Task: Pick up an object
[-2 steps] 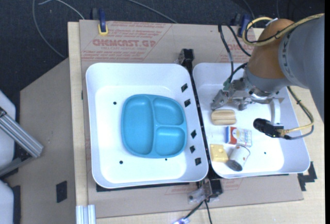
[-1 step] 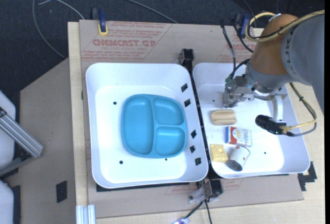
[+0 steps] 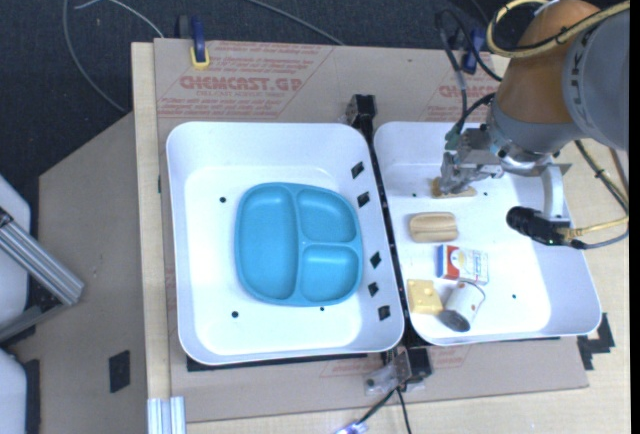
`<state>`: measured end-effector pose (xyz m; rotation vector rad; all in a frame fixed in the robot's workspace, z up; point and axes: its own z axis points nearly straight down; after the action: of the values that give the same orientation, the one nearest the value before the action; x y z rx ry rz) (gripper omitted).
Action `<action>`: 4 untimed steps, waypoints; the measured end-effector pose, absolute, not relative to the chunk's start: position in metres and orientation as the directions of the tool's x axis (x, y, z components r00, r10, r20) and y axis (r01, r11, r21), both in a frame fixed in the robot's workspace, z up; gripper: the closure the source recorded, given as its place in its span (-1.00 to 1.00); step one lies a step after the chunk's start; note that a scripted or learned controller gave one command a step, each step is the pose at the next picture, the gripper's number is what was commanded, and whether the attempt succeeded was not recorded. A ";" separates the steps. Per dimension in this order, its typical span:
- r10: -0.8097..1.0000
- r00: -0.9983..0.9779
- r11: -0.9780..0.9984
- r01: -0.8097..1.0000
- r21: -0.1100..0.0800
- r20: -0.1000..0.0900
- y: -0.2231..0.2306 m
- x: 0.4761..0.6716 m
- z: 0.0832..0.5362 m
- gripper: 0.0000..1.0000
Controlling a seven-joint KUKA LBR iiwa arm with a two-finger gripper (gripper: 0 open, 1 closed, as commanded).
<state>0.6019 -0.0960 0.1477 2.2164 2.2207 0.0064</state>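
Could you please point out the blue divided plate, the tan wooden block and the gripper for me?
blue divided plate (image 3: 297,244), camera view, on its central ridge.
tan wooden block (image 3: 433,227), camera view, on its top face.
gripper (image 3: 458,177), camera view, at its fingertips.

Blue tray, perhaps tan block

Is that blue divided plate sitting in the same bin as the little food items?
No, the blue plate lies alone in the left bin, while the small items, like the tan block, lie in the right bin.
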 end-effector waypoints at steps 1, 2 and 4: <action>1.000 -0.001 0.001 1.000 0.008 -0.001 -0.105 0.602 0.208 1.00; 1.000 -0.002 0.002 1.000 0.009 -0.001 -0.100 0.609 0.271 1.00; 1.000 -0.006 0.006 1.000 -0.002 0.003 0.011 0.603 0.259 1.00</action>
<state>0.6028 0.0111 0.2589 2.2173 2.2309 0.0014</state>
